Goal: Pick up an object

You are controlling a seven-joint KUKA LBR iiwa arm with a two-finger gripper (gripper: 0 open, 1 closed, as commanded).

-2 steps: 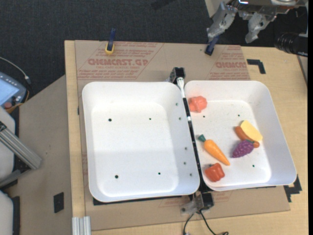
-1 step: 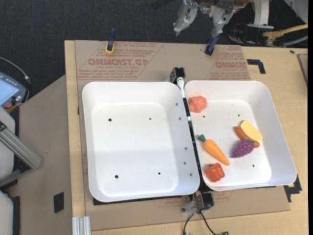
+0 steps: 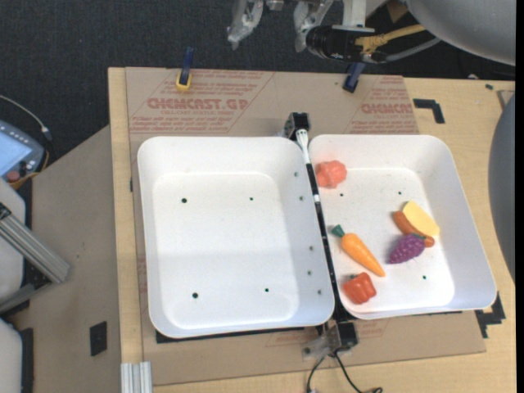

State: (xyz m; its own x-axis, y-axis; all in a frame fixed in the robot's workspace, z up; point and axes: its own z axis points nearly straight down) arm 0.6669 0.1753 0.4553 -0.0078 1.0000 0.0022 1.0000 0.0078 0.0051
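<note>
Stood on a brown board (image 3: 246, 97) over dark floor (image 3: 65, 31): two white bins, left bin (image 3: 221, 236) and right bin (image 3: 458, 219) touching side by side. Hung well past the bins' far edge, above the floor: the gripper (image 3: 274, 19), fingers spread apart, holding nothing. Lay well below the jaws, in the right bin: pink lump (image 3: 331, 173), carrot (image 3: 360, 252), red pepper (image 3: 359, 288), purple grapes (image 3: 408, 249), orange slice (image 3: 417, 219).

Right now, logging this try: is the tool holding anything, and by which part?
Nothing is held. The tool hangs open above the bench, with bare space between its fingers.
</note>
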